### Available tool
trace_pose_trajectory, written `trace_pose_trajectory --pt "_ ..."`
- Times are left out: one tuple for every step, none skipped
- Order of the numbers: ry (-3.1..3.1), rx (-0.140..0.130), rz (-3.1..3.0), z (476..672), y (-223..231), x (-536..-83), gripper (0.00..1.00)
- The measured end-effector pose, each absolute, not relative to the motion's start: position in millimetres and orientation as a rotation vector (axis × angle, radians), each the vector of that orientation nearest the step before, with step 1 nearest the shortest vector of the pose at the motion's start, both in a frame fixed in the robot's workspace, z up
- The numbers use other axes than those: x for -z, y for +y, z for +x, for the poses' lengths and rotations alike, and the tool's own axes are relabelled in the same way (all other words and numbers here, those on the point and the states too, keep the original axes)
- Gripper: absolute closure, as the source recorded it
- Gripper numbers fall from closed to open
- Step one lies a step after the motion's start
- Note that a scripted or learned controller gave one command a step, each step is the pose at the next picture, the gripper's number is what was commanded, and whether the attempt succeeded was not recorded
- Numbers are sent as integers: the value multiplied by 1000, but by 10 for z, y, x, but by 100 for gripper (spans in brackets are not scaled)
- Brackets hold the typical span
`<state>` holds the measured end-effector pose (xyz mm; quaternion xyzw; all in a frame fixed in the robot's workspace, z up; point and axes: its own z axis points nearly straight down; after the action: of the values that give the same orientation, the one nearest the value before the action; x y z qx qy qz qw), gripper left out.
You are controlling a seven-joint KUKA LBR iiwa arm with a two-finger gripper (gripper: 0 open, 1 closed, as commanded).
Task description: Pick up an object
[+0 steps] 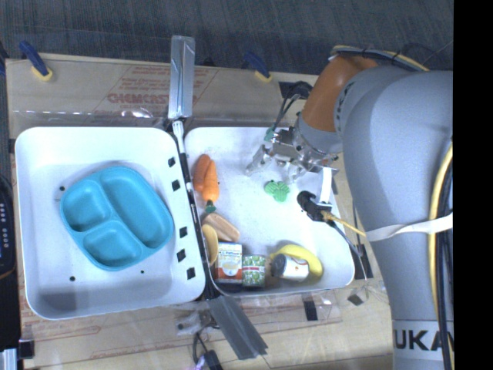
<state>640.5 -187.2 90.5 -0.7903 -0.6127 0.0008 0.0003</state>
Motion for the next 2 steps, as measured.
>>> trace_pose_trajectory --pt "-2142 -3 -2294 5895 -1831 -905 0" --pt "-2148 -5 -2289 5908 -1827 -991 100"
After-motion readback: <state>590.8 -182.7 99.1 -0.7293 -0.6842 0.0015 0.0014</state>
